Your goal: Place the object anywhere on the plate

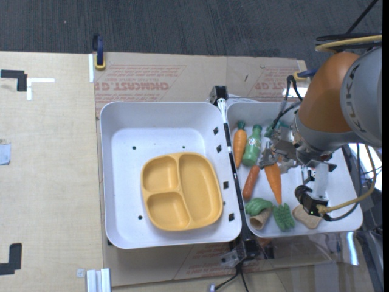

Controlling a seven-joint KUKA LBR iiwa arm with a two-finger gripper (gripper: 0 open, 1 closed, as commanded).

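**Orange carrots under the claw, plate waiting in the other bin**

Orange and grey, the arm (pixel 340 96) leans in from the right over the right bin (pixel 346 224); its claw (pixel 271 154) hangs low among the toy vegetables, and from where I stand I cannot tell how it is set or whether it has hold of anything; a carrot (pixel 274 184) lies just below it, point toward the near edge, close enough that they may be touching; a second, slimmer carrot (pixel 250 183) lies just beside that one on the left; a third carrot (pixel 240 146) with a green top sits by the bin's left wall, with a green bottle-like piece (pixel 253 146) next to it; near the front wall are leafy greens (pixel 259 206), a dark green ridged piece (pixel 283 216) and a tan piece (pixel 307 218); across the divide, the yellow plate (pixel 181 190), with its three compartments, sits in the left bin (pixel 121 163); both bins rest on the cardboard-covered tabletop (pixel 48 193).
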